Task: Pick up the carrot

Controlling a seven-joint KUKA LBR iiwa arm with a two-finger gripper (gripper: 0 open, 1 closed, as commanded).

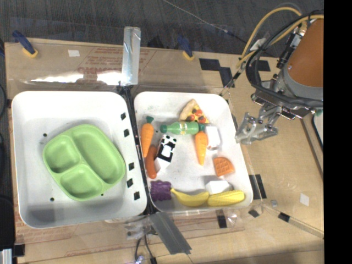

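The tool hung over the worktop just outside the right bin, its fingers spread and holding nothing. Far to its left sat the left bin with a green divided plate. Nearer, inside the right bin, lay two carrots — one close to the tool's left, another farther left by the bin's wall — then a banana.
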